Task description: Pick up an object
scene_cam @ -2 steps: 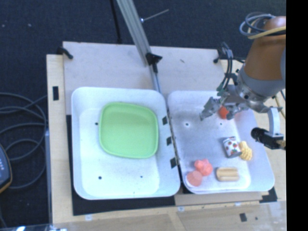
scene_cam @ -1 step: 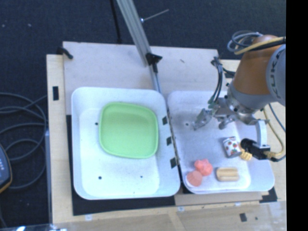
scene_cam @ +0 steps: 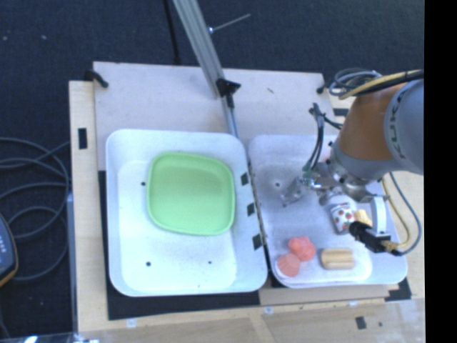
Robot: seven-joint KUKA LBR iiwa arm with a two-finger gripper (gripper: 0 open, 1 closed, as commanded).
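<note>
Gripper (scene_cam: 291,191), fingers slightly spread and holding nothing, hovers low over the right bin (scene_cam: 265,156); pink pieces (scene_cam: 296,255) and a tan roll (scene_cam: 336,259) lie well apart.

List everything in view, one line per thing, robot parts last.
bins: 2, white, side by side on the bench
plate: 1, green, in the left bin
pink pieces: 2, pink-red, front of the right bin
bread roll: 1, tan, right of the pink pieces
mug: 1, white with red spots, right bin, under the arm
metal pole: 1, grey, slanting in from the top
cables: several, black, left of the bench
arm: 1, grey and orange, over the right bin
</note>
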